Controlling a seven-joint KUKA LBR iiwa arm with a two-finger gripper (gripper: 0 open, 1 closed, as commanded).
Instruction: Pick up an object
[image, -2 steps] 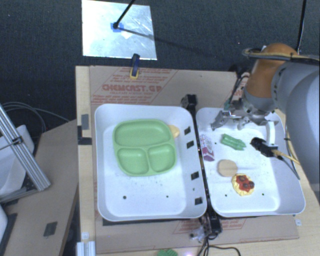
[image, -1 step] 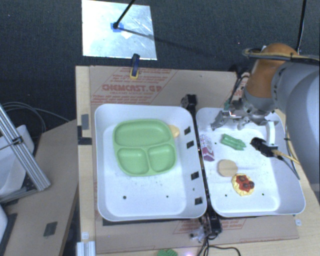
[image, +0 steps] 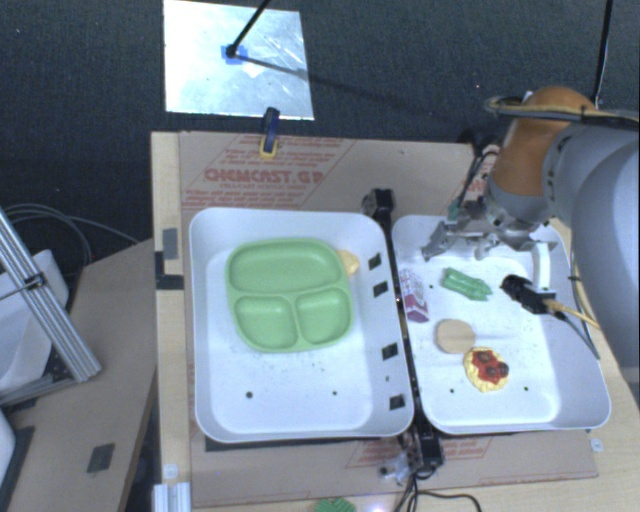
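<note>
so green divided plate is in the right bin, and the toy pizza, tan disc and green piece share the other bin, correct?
Not quite. The green divided plate sits in the left bin, as the camera view shows. The toy pizza, tan disc and green piece do share the other bin, the right bin, below the gripper.

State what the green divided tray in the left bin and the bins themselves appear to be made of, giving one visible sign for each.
The green three-compartment tray looks like moulded plastic with a matte finish: even colour, rounded edges, soft highlights. The two shallow white bins seem to be thin formed plastic, slightly glossy: smooth curved rims and uniform white, though painted metal cannot be ruled out.
</note>
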